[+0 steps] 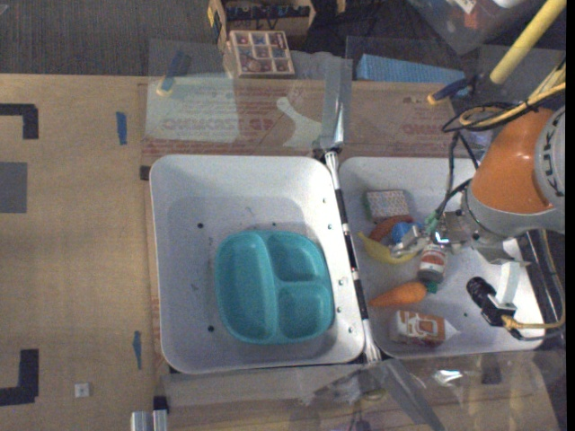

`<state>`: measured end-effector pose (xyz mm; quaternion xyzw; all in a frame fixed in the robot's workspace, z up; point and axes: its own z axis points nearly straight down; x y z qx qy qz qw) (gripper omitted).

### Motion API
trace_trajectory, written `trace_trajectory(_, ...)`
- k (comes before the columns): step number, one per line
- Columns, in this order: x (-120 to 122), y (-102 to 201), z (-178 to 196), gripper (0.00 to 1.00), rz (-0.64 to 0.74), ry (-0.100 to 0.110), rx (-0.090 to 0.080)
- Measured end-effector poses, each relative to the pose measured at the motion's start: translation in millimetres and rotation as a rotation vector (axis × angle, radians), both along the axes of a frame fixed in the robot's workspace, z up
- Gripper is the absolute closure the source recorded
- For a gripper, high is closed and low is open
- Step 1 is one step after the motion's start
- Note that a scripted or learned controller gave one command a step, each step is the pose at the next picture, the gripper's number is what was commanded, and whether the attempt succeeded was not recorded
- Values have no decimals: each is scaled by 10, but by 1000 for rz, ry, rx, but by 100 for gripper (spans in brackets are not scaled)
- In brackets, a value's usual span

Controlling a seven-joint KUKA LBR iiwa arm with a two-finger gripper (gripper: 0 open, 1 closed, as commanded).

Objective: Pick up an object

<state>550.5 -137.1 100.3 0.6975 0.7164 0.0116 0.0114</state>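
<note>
Grey metal, my pincer (437, 237) hangs low in the right bin (530, 335) above a small red-capped bottle (432, 266), and I cannot tell how it is set. Just below lies a smooth orange carrot (399, 295), its long axis running left to right with the thin tip leftward, a yellow banana (382, 249) and a small box (417, 328) crowding it. Left bin (180, 232) holds a glossy teal divided plate (272, 287).
</note>
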Motion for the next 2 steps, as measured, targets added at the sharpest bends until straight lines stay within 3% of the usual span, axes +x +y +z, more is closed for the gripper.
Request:
trace_trajectory(1, 13, -18, 118, 100, -3, -7, -2)
trace_trajectory(2, 5, -15, 105, 0, -3, -4, -1)
